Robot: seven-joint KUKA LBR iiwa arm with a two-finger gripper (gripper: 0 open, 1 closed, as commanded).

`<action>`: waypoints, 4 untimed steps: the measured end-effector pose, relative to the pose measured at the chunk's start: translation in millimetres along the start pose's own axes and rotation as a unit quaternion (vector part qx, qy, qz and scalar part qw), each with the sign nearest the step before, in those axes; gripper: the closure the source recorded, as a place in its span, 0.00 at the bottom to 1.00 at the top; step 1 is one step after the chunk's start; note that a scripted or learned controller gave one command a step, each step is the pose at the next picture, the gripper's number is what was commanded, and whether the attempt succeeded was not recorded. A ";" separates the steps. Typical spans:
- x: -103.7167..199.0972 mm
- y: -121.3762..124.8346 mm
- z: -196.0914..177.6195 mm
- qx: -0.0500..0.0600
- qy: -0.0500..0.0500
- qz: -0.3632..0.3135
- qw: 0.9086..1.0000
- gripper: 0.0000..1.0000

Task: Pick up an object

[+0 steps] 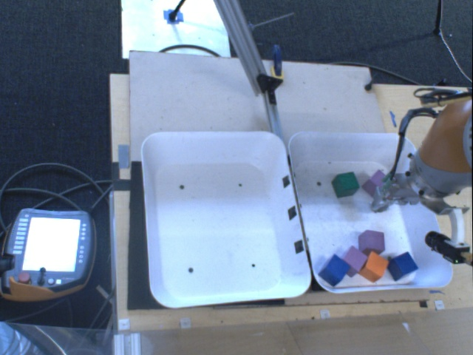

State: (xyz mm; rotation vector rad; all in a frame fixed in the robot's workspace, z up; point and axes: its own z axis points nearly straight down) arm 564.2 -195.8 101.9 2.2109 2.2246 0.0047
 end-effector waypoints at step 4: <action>54.3 13.9 -131.3 0.001 0.001 -0.002 1.000 1.00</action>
